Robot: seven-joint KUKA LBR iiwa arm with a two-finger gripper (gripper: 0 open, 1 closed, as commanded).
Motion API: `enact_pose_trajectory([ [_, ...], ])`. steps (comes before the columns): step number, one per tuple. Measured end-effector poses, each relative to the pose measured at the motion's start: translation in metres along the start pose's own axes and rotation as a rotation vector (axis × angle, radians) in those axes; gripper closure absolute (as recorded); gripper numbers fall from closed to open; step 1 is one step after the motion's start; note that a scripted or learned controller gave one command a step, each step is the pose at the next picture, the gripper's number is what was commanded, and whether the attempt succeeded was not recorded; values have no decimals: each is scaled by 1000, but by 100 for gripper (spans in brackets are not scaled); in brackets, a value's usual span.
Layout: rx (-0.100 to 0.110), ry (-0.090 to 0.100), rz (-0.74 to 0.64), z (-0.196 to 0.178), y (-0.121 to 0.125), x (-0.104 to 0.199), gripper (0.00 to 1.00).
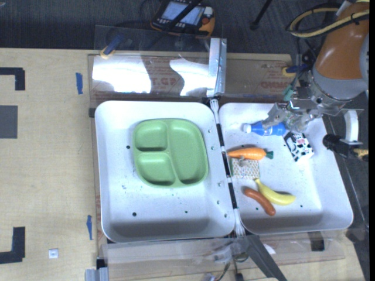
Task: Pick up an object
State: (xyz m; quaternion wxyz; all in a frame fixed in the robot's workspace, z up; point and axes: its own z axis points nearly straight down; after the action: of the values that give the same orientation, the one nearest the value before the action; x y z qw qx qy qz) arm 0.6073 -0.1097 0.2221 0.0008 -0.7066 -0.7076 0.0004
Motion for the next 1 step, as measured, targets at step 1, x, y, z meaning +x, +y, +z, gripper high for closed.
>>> enact_pose_trajectory([
  [1, -19, -2, 12, 121, -30, 13, 0],
])
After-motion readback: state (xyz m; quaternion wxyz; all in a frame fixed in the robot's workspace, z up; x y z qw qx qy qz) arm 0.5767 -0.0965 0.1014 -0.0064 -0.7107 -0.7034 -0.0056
